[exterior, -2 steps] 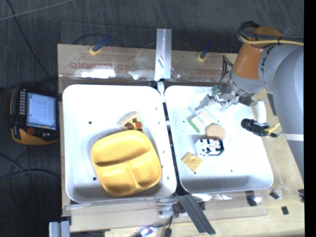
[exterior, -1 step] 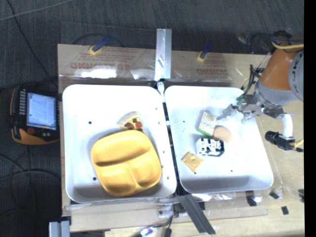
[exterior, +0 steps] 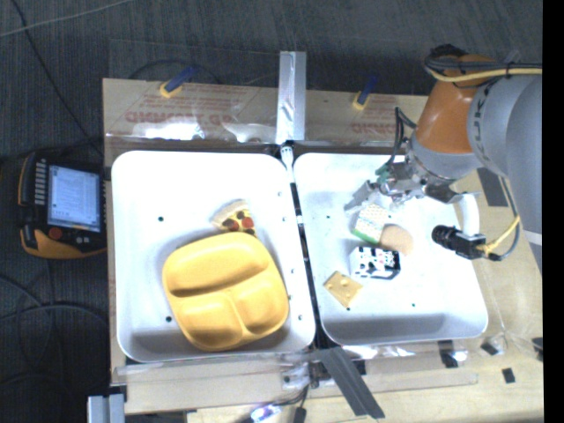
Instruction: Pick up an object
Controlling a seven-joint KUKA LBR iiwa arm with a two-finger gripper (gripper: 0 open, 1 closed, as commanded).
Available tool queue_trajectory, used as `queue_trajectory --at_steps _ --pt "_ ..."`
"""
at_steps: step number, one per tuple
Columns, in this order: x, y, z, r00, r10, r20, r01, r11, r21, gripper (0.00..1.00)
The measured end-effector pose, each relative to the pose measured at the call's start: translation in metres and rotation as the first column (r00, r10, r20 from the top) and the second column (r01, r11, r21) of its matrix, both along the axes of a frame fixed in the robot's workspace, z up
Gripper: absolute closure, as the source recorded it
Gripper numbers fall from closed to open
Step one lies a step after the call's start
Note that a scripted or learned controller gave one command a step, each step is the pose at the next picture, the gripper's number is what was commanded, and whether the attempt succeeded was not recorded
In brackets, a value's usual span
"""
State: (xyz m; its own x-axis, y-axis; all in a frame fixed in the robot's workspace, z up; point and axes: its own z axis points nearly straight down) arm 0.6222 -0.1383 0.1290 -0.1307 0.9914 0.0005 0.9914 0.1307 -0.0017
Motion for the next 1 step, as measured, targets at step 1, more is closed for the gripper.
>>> queue_trajectory --at_steps 1 --pt "0.0167 -0.0492 -0.04 0.999 -0.051 0.011 0.051 0.999 -0.001 0.0"
